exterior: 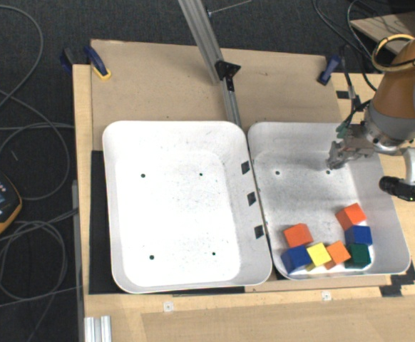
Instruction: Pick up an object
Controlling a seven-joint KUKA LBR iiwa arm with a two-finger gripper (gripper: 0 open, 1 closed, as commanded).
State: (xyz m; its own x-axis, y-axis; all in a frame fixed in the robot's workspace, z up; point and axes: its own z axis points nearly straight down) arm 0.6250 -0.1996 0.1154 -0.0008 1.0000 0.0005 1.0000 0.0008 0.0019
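Note:
Several small blocks lie clustered in the near right corner of the right bin (293,148): an orange block (297,234), a yellow block (319,254), a blue block (296,260), another orange block (350,215), a blue block (359,234), a green block (359,256) and a small orange piece (339,252). My gripper (336,157) hangs over the far right part of the same bin, well behind the blocks. Nothing shows between its fingers. The view is too small to tell how they stand.
The left bin (122,141) sits beside the right one, with black clips (250,198) along the shared edge. A metal camera pole (207,41) rises from the bench's back. Blue clamps (98,64) hold the far corners. Cables lie on the floor at left.

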